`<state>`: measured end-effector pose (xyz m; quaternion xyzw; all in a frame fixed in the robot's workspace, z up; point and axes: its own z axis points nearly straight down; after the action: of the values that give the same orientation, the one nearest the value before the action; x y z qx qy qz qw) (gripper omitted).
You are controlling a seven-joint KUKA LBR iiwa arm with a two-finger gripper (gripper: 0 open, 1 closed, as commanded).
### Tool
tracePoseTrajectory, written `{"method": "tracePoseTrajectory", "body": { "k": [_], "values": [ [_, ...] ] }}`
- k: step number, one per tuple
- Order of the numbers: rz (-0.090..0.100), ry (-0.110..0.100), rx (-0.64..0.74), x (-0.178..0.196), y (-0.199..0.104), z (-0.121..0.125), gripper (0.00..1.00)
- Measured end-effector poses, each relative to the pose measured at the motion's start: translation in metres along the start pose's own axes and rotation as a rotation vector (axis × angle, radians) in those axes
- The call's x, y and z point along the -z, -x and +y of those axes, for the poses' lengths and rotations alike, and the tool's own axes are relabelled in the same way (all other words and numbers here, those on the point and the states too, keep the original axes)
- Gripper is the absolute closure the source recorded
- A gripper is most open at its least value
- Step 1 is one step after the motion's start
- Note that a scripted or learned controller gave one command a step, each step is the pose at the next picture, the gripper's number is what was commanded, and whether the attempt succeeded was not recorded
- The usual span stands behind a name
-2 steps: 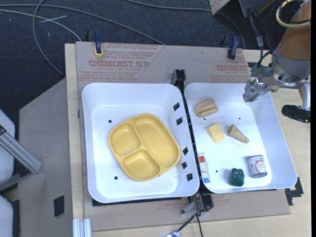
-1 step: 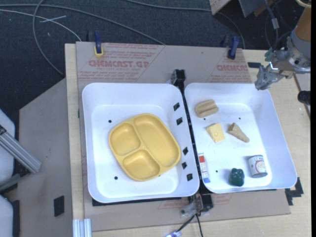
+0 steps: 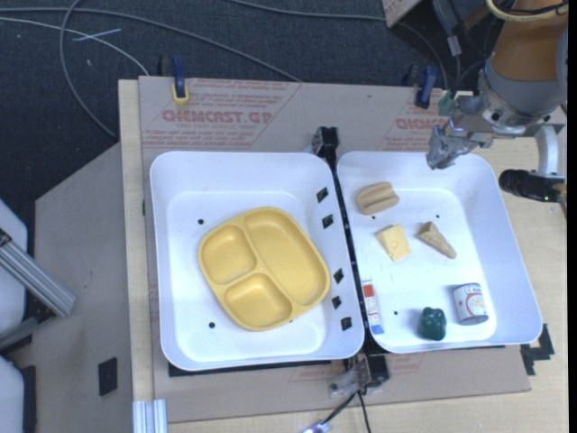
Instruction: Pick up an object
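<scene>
The claw [image 3: 444,156] is seen above the right bin's [image 3: 505,242] far rim; its opening cannot be told. The bread roll [image 3: 376,197] could be missed if descent is misaligned.

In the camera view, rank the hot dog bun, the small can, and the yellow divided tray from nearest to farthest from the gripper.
The gripper hangs over the right bin's far edge.
1. Hot dog bun: right bin, far left part, nearest.
2. Small can: right bin, near right corner.
3. Yellow divided tray: left bin, middle, farthest.
</scene>
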<state>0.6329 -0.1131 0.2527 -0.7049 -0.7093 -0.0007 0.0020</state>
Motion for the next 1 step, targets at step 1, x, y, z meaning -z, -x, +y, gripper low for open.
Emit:
{"method": "tracePoseTrajectory", "body": {
  "k": [1],
  "values": [
    [-0.001, 0.001, -0.001, 0.0049, -0.0508, 0.0023, 1.0]
  ]
}}
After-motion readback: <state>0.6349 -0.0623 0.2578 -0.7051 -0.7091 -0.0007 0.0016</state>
